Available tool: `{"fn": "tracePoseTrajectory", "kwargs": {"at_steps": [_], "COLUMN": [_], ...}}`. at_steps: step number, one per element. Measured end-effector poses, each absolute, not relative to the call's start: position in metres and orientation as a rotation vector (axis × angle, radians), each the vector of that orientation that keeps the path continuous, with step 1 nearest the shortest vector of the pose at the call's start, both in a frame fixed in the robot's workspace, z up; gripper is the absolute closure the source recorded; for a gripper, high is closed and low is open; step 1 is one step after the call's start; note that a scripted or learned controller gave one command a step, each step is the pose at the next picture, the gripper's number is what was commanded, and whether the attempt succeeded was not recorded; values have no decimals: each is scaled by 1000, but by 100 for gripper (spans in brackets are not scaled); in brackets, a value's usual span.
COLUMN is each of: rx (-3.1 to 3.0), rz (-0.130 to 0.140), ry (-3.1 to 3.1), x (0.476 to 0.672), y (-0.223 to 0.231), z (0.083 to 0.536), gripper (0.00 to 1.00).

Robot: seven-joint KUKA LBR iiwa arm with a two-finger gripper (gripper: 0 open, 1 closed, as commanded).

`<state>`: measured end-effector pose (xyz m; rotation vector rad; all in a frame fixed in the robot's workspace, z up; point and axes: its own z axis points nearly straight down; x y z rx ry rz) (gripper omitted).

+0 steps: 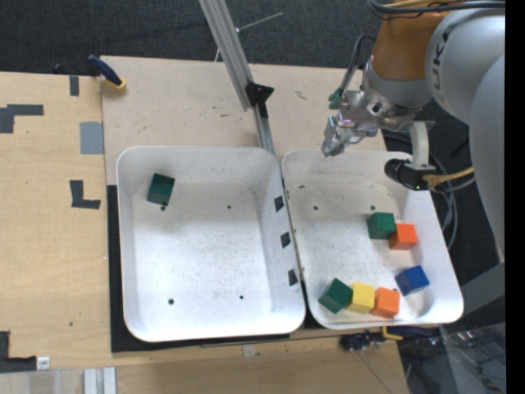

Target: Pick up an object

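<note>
Gripper point(335, 147) hovers above right bin point(328, 212) top edge, jaw state unclear. Blocks cluster lower right; lone green cube point(161, 189) tilted in left bin point(205, 302).

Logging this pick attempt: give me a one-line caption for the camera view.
Gripper above the right bin's far edge; six blocks inside, one green block in the left bin.

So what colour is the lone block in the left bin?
Dark green; the block sits near the left bin's far-left corner, clear in the camera view.

Pale wood bench point(49, 245), grey tape patches point(92, 138); dark, perhaps carpeted, floor point(123, 11).
</note>
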<state>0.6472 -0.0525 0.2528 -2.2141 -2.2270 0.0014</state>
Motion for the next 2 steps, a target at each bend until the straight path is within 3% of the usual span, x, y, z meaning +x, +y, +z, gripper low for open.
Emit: {"fn": "tracePoseTrajectory", "kwargs": {"at_steps": [2], "rx": [-2213], "rz": [2], "ry": [-2227], "x": [675], "y": [56], "z": [235], "gripper": [100]}}
